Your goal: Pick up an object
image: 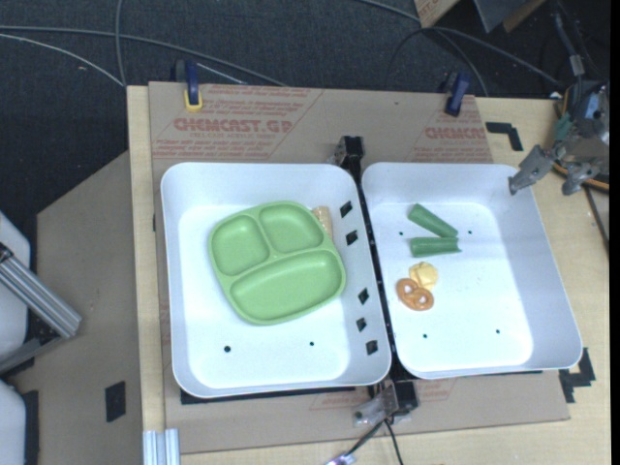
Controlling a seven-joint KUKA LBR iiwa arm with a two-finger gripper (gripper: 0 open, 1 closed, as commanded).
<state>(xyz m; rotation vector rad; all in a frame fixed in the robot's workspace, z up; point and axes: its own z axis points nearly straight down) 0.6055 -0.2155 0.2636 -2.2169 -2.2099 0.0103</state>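
Observation:
The right bin (pixel 542 289) holds two green bean-like pieces, one (pixel 432 221) slanted and one (pixel 435 246) lying below it. A small yellow piece (pixel 424 275) sits next to a brown pretzel (pixel 417 297). In the left bin (pixel 194 337) lies a green divided plate (pixel 279 262), with a small tan piece (pixel 323 221) at its upper right edge. My gripper (pixel 550 176) hangs over the right bin's far right corner, well away from the food pieces. It is open with nothing between its fingers.
The bins rest on a cardboard sheet (pixel 242 119) held by blue clamps (pixel 193 85). A black divider with clips (pixel 356 260) runs between the bins. Cables cross the dark floor behind. A metal rail (pixel 34 294) stands at the left.

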